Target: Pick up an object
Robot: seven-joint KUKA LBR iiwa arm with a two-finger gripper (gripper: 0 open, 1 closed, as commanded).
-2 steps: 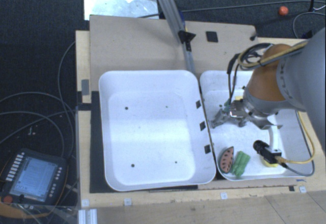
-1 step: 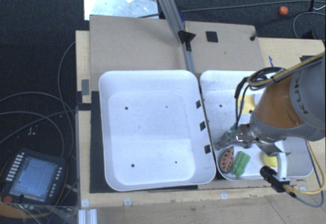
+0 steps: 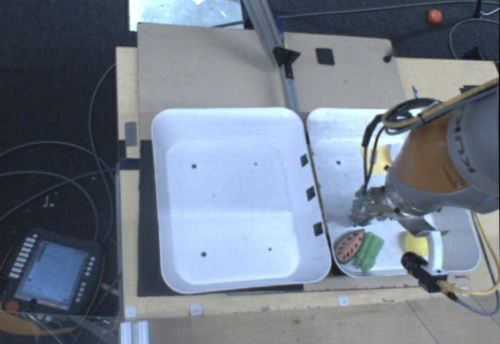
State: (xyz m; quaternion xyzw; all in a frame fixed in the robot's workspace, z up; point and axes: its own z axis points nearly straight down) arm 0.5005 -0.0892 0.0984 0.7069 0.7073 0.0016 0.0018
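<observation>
The right bin (image 3: 336, 147) holds a few small objects. A reddish-brown oval object (image 3: 348, 244) lies at its front edge, touching a green ridged object (image 3: 369, 250) on its right. A yellow object (image 3: 416, 242) sits further right, partly under the arm. Another yellow piece (image 3: 382, 162) peeks out behind the wrist. My gripper (image 3: 362, 209) is low inside the right bin, just above the reddish and green objects. The orange-banded wrist covers the fingers, and nothing is visibly held.
The left bin (image 3: 230, 194) stands beside the right one, separated by a shared rim with black clips (image 3: 311, 194). A metal pole (image 3: 262, 10) rises behind the bins. A pendant (image 3: 51, 268) lies on the floor at left.
</observation>
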